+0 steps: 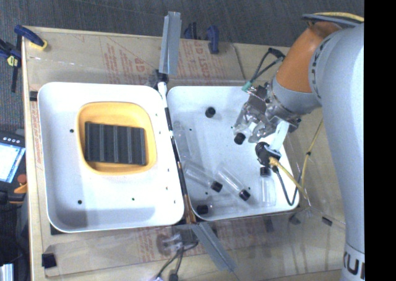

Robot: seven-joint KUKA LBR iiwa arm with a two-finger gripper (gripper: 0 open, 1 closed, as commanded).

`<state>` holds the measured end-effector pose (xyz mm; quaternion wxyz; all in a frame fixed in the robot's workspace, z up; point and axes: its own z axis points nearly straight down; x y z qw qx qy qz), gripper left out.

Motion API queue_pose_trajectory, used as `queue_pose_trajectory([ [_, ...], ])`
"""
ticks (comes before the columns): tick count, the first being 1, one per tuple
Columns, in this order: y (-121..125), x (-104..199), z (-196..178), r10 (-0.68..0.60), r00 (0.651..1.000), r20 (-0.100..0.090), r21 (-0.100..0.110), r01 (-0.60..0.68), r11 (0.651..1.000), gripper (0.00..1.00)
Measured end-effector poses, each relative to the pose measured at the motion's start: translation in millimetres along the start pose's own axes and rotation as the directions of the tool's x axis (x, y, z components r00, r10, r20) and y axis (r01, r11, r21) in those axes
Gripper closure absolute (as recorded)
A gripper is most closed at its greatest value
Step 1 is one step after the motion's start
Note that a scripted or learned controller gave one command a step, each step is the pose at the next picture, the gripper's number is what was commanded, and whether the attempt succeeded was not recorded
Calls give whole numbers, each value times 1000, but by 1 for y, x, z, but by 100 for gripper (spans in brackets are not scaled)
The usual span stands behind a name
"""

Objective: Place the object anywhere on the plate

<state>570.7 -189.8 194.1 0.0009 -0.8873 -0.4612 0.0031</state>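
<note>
A yellow plate [116,112] with a dark ridged middle lies in the left bin [55,199]. Several clear tubes with black caps lie in the right bin [192,106]: one tube [203,176] sits near the bin's front left, a second tube [234,185] is just right of it, and a third tube [267,182] lies along the right wall. My gripper [245,131] hangs over the right bin's upper right part, above and apart from these tubes. A small black piece [239,139] shows at the gripper's tip; I cannot tell whether it is held.
A loose black cap [210,112] lies at the back of the right bin and another black cap [202,210] at its front left corner. A black cable [284,181] loops from the wrist over the bin's right side. Blue clamps [213,37] hold the bench's far edge.
</note>
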Motion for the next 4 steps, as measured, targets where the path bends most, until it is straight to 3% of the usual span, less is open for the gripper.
queue_pose_trajectory([
  [1,-24,71,-15,-167,986,-2,-1,167,986,100],
  [2,-36,152,-18,-329,944,-2,-2,329,944,100],
  [3,-76,180,3,-494,869,-1,0,494,869,100],
  [4,-76,180,3,-493,870,-1,-1,493,870,0],
])
